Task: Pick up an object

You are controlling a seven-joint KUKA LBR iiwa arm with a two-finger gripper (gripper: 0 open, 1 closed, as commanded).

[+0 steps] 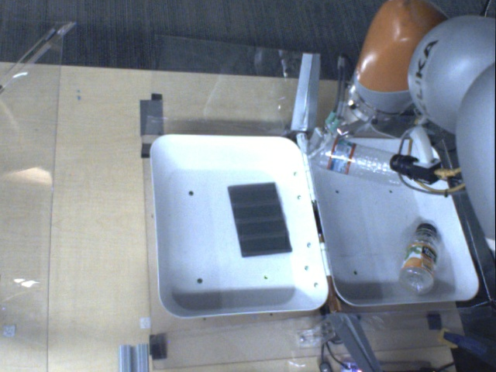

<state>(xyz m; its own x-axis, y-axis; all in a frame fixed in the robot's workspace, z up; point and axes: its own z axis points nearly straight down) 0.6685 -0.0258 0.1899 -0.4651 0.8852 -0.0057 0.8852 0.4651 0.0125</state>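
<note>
A clear plastic bottle (pixel 358 161) with a red and blue label lies on its side at the back left corner of the right bin (pixel 372 246). My gripper (pixel 335 132) hangs right over the bottle's neck end, under the orange band of the arm; whether it has the bottle is hidden by the wrist. A second small bottle (pixel 421 257) with an orange label lies near the front right of the same bin. A dark ribbed rectangular pad (pixel 260 218) lies flat in the middle of the left bin (pixel 178 208).
The grey arm (pixel 457 76) covers the back right of the right bin, with a black cable (pixel 422 169) trailing beside the wrist. A metal upright (pixel 304 91) stands behind the gap between the bins. Clear panels stand at the bench's left and back.
</note>
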